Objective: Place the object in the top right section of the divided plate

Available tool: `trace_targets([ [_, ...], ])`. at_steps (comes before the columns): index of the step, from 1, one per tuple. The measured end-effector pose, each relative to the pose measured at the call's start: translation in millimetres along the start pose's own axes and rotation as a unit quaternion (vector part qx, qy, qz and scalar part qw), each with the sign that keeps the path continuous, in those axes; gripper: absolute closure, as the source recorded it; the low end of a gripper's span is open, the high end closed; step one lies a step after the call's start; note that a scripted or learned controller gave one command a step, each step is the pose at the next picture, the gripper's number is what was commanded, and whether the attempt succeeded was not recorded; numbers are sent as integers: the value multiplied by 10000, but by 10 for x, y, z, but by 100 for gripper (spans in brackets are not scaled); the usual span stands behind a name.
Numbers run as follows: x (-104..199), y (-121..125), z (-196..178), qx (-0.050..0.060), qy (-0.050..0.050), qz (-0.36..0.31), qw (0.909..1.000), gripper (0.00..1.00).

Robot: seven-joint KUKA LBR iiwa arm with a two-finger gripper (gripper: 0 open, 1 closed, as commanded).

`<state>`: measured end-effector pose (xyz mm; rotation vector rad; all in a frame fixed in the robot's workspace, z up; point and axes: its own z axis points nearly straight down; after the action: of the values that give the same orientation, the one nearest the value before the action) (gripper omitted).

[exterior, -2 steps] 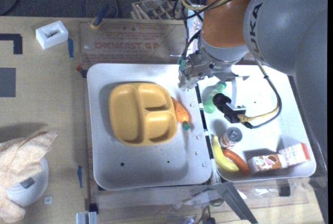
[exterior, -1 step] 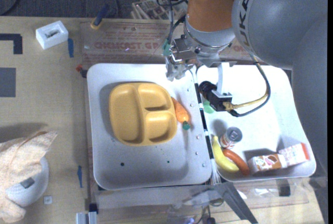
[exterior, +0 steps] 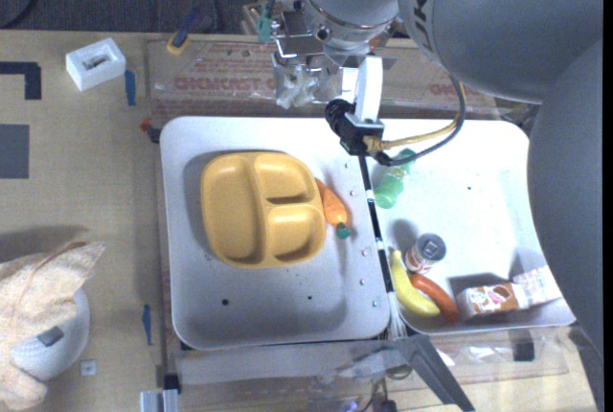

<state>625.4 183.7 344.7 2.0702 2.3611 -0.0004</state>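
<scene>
A yellow divided plate lies in the left bin, with one large section on its left and two smaller ones on its right. An orange toy carrot with a green tip rests on the bin floor against the plate's right rim, beside the two smaller sections. No object lies in any of the plate's sections. My gripper hangs over the back edge of the left bin, well behind the plate and the carrot, and I see nothing in it.
The right bin holds a green toy near the divider, a small can, a banana with a red sausage on it, and a juice carton. A black cable fitting hangs below the wrist.
</scene>
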Motion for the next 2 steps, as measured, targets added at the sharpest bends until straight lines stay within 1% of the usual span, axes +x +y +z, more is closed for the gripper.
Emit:
trace_targets([
  [1, 203, 443, 33, -7, 0, 1407, 9901, 100],
  [2, 173, -30, 908, 8, 1, 1273, 9919, 100],
])
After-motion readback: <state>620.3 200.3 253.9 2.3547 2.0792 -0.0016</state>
